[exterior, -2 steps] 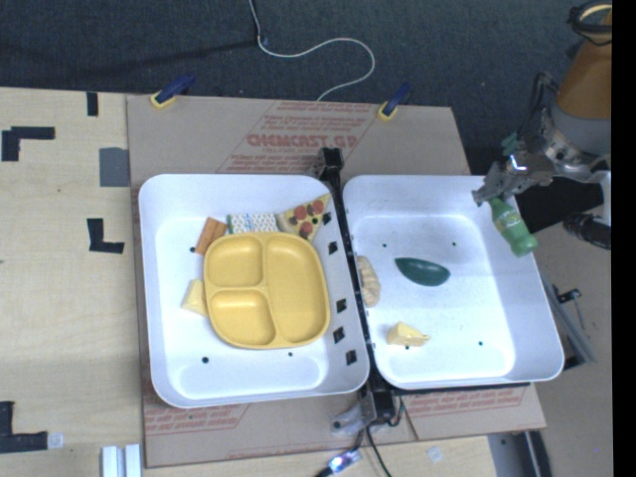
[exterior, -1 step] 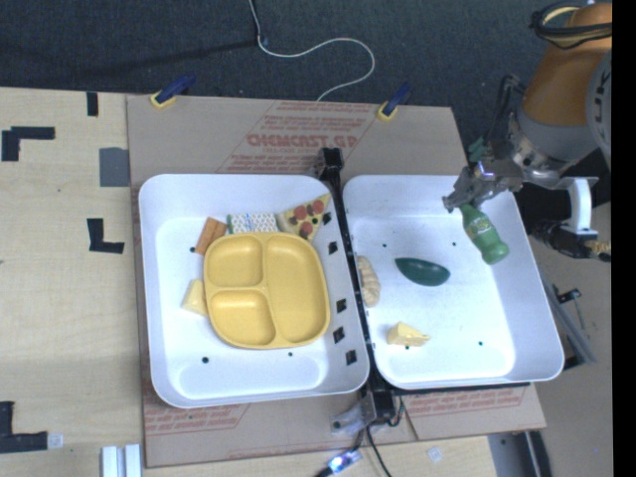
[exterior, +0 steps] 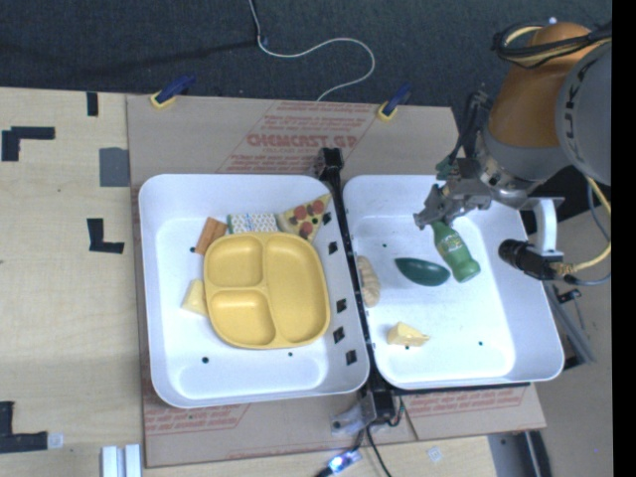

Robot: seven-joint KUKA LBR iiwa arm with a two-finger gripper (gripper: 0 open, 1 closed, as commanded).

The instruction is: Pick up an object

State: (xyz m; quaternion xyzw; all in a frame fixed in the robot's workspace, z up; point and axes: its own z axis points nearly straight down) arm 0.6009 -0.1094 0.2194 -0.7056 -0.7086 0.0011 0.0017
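Observation:
My gripper hangs over the upper right part of the right bin. A green bottle lies tilted directly below it, with its neck end up against the gripper's tip. Whether the bottle is gripped is not visible. A dark green oval object lies just left of the bottle. A small pale yellow piece rests nearer the front of the same bin. A tan bread-like piece sits by the bin's left wall.
The left bin holds a yellow divided plate, a pizza slice, an orange stick, a checkered item and a yellow wedge. A black fitting sticks out over the right bin's right rim.

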